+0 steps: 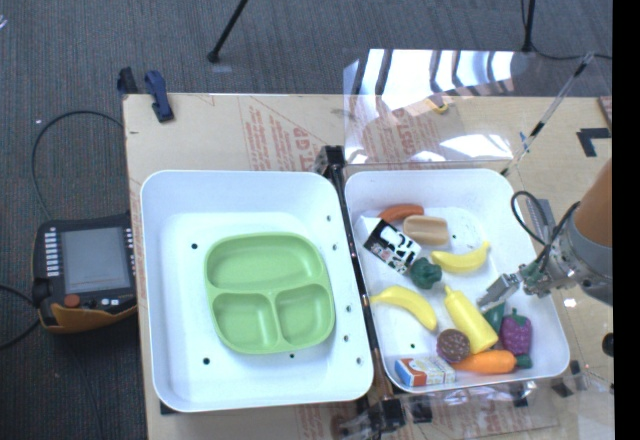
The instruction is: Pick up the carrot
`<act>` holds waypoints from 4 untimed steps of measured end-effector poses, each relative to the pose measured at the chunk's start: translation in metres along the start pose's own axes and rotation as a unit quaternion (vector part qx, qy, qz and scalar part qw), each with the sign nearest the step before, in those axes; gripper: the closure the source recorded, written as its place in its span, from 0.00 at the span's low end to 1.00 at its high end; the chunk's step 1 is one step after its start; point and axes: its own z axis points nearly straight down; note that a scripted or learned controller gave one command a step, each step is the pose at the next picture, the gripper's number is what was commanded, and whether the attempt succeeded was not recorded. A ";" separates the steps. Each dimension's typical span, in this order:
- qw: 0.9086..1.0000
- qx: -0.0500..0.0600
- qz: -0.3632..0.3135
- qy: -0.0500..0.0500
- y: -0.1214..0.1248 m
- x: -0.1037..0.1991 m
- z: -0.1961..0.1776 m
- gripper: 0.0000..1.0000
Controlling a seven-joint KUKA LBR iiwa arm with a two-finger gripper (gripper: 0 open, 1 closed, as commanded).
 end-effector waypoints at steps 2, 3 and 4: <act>0.997 -0.001 -0.072 -0.002 -0.010 -0.001 -0.044 0.00; 0.997 0.001 -0.076 0.001 0.012 0.056 0.068 0.00; 0.987 0.000 -0.159 0.000 -0.007 0.016 0.004 0.00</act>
